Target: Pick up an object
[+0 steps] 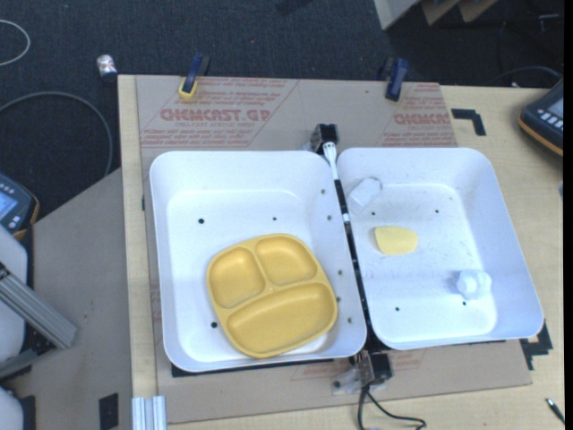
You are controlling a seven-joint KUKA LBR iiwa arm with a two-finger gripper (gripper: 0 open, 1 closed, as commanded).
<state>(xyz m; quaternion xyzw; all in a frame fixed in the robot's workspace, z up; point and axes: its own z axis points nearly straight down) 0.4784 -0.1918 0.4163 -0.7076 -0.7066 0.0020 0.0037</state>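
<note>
Yellow divided tray [271, 294] | left bin [170, 240] | near front wall

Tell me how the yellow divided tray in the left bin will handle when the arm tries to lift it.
The yellow divided tray looks like moulded plastic, so probably stiff and light. It is wide and lies flat, so only its thin rim offers a grip. Its smooth surface may slip, and lifted by one edge it would likely tilt.

A robotics lab or workshop bench — two white bins [260, 173] sit on a clamped cardboard sheet [295, 106]. Cables [54, 106] trail over dark carpet [224, 16] — a handheld controller [548, 119] lies nearby.
</note>
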